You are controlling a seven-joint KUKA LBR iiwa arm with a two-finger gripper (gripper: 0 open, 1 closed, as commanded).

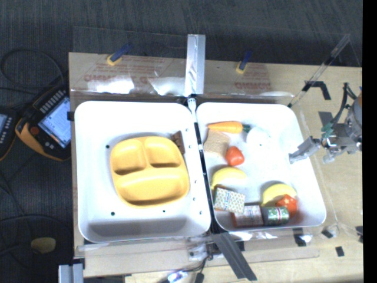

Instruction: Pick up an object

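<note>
a dark carpet floor lies around a wooden table (pixel 330 87) that carries two white bins side by side. the left bin (pixel 88 158) holds a yellow tray (pixel 150 170) with compartments, about in its middle. the right bin (pixel 306 175) holds the small things. a carrot (pixel 225 126) lies near its far edge, and a red tomato (pixel 235 155) is just below it, beside a brown slice (pixel 216 143). a yellow fruit (pixel 228 177) lies near the left wall, with a checkered packet (pixel 229 200) under it. in the near right corner there are a second yellow piece (pixel 278 191), a small red thing (pixel 288 203) and a green can (pixel 275 215), close together. the claw (pixel 337 139) is over the table just outside the right edge of the right bin, apart from all things; how far it is open i cannot tell.
</note>
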